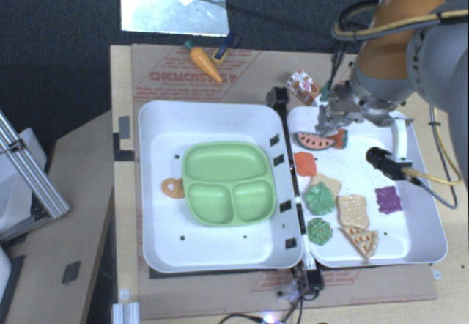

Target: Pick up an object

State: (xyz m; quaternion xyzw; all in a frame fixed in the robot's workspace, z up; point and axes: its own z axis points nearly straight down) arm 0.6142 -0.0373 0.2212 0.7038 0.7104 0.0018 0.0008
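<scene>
Over the right bin (429, 231): gripper (327, 124) low at the bin's 11 o'clock corner, just above a watermelon slice (320, 141); jaw state — cannot tell.

Right bin also holds an orange-red piece (305, 164), green leafy piece (319, 198), bread slice (352, 210), waffle wedge (362, 241), green round piece (319, 230), purple piece (388, 199). Left bin (157, 168) holds a green divided tray (227, 182), pretzel (173, 188) at its 9 o'clock. Toy carrot (205, 64) on cardboard at 12 o'clock beyond the left bin; wrapped item (302, 86) near the gripper's 11 o'clock.
</scene>
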